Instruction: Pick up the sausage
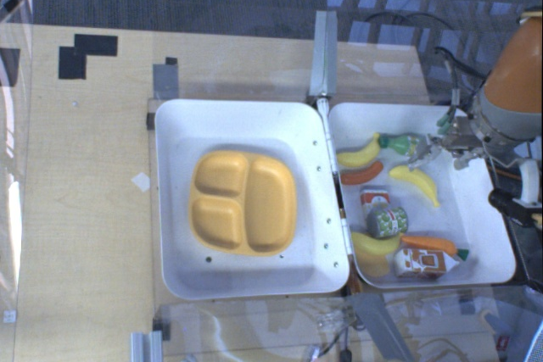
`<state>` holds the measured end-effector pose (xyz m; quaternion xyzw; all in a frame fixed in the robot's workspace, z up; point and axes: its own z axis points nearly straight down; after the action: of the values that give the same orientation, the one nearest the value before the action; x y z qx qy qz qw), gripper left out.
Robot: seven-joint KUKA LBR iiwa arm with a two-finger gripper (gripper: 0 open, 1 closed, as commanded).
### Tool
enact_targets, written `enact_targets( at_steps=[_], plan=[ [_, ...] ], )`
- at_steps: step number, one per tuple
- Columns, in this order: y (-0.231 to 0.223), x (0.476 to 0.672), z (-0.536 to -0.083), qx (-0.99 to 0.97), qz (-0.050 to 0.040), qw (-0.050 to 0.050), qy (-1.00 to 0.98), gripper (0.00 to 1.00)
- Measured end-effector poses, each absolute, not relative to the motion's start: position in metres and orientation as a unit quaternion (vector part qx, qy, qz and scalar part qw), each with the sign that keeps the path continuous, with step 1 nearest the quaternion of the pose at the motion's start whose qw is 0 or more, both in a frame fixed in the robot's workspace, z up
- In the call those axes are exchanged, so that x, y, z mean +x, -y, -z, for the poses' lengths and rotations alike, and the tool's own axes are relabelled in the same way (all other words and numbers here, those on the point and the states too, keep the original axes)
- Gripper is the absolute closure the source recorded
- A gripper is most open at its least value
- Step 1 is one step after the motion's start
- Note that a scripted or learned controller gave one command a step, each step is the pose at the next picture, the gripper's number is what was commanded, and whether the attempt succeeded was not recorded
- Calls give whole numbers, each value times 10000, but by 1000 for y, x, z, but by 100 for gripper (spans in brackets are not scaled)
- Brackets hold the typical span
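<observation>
The sausage (362, 174), a short reddish-orange link, lies in the right bin (501, 258) near its left wall, just below a banana (360, 154). My gripper (434, 148) hangs over the upper part of that bin, to the right of and slightly above the sausage. It is close beside a green item (399, 142) and above a second banana (416, 183). There is a clear gap between the gripper and the sausage. The grey wrist with its orange band (517, 72) comes in from the right.
The right bin also holds a small can (388, 221), a carrot (433, 244), a small carton (420, 264) and a yellow piece (373, 246). The left bin (170, 182) holds a yellow divided plate (244, 201). A metal divider (325, 64) stands between the bins at the back.
</observation>
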<state>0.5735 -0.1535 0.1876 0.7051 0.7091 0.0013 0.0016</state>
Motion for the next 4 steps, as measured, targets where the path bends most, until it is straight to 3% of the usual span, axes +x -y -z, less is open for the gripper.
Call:
enact_targets(
  at_steps=[1, 2, 3, 4],
  plan=[
    [111, 626, -93, 7387, -20, 18, -6740, 0],
    [87, 619, -89, 7420, -30, 40, -6704, 0],
    [85, 622, -101, 7411, -67, 55, -6714, 100],
    [98, 598, -94, 7940, -11, 1, -6079, 100]
  ],
)
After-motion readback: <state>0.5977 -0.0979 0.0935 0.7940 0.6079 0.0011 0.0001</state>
